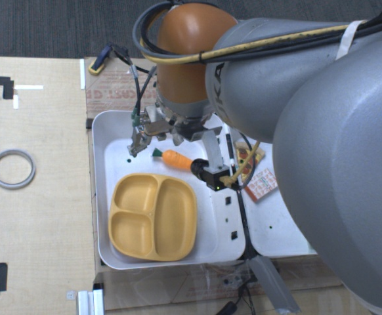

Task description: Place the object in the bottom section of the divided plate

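Most of the right side is taken up by the grey arm (309,110), which reaches in from the right and ends in an orange band (191,38) above the wrist. Under it, a pale wooden bench (40,241) is seen, with two shallow white bins set side by side on it: the left bin (102,176) is seen nearly whole, while the right bin (276,235) is largely covered by the arm. In the lower part of the left bin a yellow divided plate (154,216) is laid flat, with one long section on its right and two smaller ones on its left. Above the plate, the gripper (138,143) is hung over the upper left part of the same bin (its dark fingers are pointed down toward the white floor), and how far it is parted cannot be told from this slant; nothing is seen between the fingers. A small toy carrot (175,159), orange with a green top, is laid on the bin floor just beside the gripper, to its right, and just above the plate's upper rim, outside the plate. A patterned packet (262,184) is seen in the right bin, near the divider. On the bench to the left, a grey ring (12,168) is laid well apart from the bins.
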`<move>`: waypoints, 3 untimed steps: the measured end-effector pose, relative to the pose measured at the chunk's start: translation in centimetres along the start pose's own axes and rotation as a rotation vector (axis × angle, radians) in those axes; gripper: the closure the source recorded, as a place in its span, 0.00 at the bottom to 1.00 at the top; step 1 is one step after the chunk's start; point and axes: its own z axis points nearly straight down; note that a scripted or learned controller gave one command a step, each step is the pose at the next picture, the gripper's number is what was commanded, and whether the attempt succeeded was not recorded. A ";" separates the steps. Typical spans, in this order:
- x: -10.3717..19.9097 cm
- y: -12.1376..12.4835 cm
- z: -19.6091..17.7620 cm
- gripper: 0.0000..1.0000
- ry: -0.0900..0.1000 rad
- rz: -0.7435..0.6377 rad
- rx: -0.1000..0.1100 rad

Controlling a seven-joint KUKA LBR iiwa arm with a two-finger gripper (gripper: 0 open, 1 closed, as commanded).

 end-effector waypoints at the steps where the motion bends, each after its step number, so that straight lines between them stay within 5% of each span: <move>1: 0.0 0.0 0.0 0.00 0.000 0.000 0.000; 3: 0.0 0.0 0.0 0.00 0.000 0.000 0.000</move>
